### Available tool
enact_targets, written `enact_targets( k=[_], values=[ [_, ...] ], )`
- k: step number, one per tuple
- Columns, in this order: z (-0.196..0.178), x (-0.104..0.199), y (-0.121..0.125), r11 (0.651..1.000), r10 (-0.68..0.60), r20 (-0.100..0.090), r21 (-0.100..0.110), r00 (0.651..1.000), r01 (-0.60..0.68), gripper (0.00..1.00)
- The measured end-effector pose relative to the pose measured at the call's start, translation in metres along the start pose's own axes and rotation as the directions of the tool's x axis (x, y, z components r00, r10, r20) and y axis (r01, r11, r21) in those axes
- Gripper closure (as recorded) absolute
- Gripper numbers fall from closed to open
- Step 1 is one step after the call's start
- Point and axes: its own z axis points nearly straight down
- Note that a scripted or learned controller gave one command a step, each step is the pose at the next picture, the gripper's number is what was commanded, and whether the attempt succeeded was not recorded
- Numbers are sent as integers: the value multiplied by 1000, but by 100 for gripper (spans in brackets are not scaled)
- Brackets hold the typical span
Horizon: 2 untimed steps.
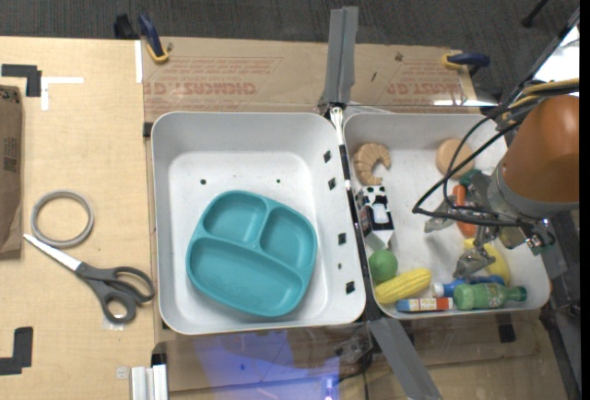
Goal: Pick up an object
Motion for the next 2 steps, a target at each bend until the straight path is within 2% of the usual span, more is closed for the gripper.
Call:
enact_targets(
  k=[1, 2],
  values=[
    [1, 2, 0, 999, 32, -6, 0, 999, -32, 0],
    [-8, 1, 1, 1000, 29, -6, -1, 1000, -29, 100]
  ],
)
